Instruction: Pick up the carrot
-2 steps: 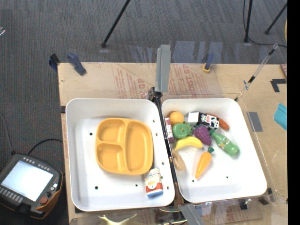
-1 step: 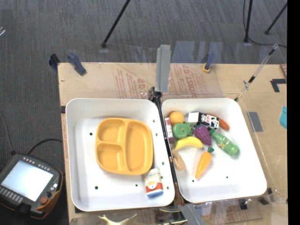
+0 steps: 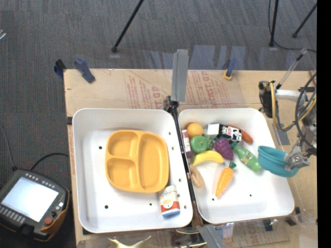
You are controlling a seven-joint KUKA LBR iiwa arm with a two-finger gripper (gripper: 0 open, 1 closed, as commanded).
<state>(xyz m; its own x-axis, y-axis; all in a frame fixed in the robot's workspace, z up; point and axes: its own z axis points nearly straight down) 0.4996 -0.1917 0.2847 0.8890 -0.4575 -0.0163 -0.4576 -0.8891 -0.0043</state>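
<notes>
Left bin: yellow tray, small carton.
Right bin: toy food heap, teal bowl at 3 o'clock rim.
Carrot: bin centre, below banana; long axis 1-to-7 o'clock, tip at 7.
Gripper: at bowl, pinching its rim; carrot lies toward 8 o'clock, well apart.

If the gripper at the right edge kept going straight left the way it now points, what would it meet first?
Most likely the teal plastic bowl, which sits right beside the gripper on the right-hand white bin's rim. The orange toy carrot lies farther left and lower; depth is unclear.
</notes>
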